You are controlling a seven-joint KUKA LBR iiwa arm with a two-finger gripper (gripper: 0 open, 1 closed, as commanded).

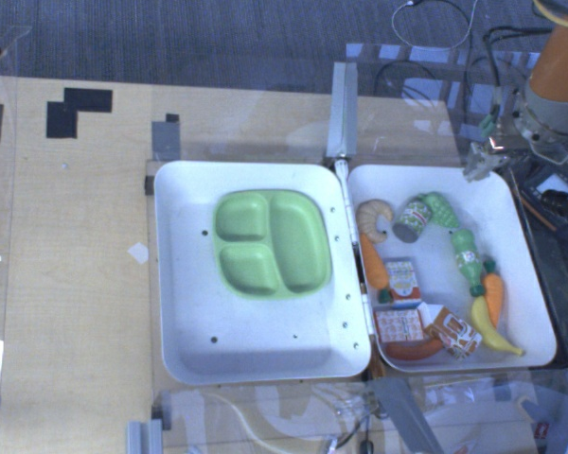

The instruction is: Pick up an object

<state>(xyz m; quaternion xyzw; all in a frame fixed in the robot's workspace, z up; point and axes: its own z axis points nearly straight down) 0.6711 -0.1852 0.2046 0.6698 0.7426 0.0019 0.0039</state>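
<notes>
Camera view puts the tool (480,164), its state impossible to tell, above the right bin's (528,253) far rim, while the toy food (418,327) lies tightly packed, so a descent risks clipping neighbours.

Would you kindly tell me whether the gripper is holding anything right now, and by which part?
Nothing is held: the gripper hangs bare at the right bin's far corner.

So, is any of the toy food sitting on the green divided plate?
No, the green divided plate in the left bin carries nothing; the toy food lies in the right bin.
</notes>
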